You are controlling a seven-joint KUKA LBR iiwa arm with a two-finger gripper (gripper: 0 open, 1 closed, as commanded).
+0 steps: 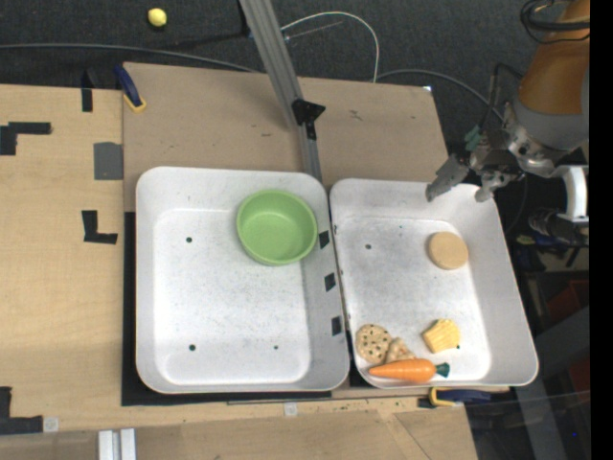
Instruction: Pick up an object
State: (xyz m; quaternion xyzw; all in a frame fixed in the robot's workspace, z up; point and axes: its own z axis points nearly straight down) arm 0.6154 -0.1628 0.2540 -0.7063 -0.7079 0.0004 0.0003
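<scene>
My gripper point(463, 182) hangs over the far right corner of the right bin point(383, 209), its two fingers spread apart with nothing between them. A round tan cookie-like disc point(447, 250) lies in that bin, a little nearer than the gripper. At the bin's near edge lie a brown cookie point(372, 341), a yellow wedge point(441, 335) and an orange carrot point(406, 371). A green bowl point(277, 226) sits at the far right of the left bin point(182, 295).
A grey metal pole point(278, 56) slants from the top of the view down to the seam between the bins. Cables run across the bench behind the bins. A small yellow ball point(156, 16) lies on the dark floor at far left.
</scene>
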